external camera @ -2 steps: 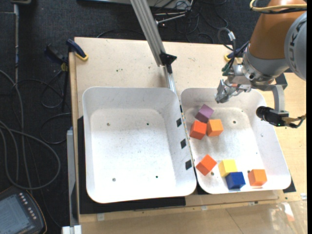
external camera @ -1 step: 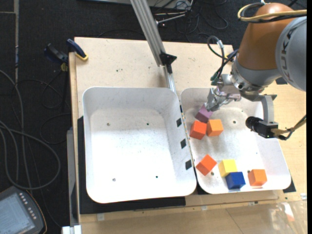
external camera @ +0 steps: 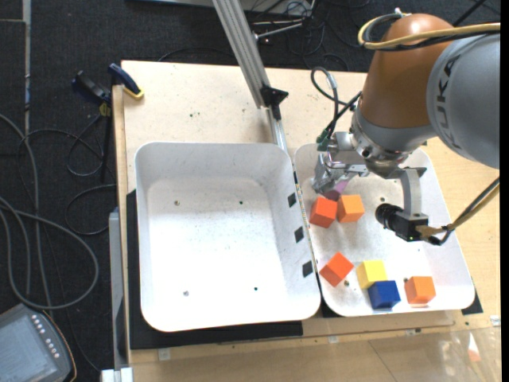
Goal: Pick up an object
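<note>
Reaching in from the right of the frame, the arm (external camera: 413, 78) hangs over the right bin (external camera: 453, 281). Its gripper (external camera: 330, 180) points down near the top left of that bin. The fingers are partly hidden by the wrist, so I cannot tell if they are spread apart or pressed together, and no block can be seen between them.

A small purple bit (external camera: 339, 188) peeks out just under the gripper, too hidden to name. Right below it sit two blocks side by side and touching: a red-orange block (external camera: 323, 212) on the left and an orange block (external camera: 351, 208) on the right. Both are very close to the gripper tip.

Lower in the same bin lies another red-orange block (external camera: 336, 268). Beside it a yellow block (external camera: 371, 272) touches a blue block (external camera: 384, 294). One more orange block (external camera: 420, 290) sits near the lower right.

The left bin (external camera: 151, 213) is next to the right one. A grey metal bar (external camera: 238, 34) slants across the top of the frame.
</note>
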Controlling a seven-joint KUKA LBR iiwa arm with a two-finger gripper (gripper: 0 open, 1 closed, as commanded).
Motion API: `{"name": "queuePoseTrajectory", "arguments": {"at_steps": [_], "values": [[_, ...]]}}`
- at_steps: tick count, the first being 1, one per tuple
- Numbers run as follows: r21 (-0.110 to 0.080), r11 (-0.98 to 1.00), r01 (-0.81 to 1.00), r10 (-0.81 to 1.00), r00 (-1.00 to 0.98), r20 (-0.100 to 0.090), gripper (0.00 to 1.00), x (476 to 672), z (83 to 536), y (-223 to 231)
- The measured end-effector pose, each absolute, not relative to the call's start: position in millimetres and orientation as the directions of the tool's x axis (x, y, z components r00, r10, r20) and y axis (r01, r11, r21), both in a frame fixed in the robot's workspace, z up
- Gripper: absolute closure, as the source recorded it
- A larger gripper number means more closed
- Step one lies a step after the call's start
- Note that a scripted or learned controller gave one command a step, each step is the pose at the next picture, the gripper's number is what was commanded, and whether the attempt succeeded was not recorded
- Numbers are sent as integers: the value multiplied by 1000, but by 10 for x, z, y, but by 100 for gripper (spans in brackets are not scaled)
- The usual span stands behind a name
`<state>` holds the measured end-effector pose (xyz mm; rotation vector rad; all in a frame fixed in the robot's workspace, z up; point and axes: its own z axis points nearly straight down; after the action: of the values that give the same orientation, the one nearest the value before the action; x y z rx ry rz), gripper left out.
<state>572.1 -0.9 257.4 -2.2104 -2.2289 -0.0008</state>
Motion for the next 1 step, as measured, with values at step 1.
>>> {"name": "queuePoseTrajectory", "arguments": {"at_steps": [1], "values": [[-2, 7, 1000, 1000, -7, 2, 100, 5425, 2573, 422]]}}
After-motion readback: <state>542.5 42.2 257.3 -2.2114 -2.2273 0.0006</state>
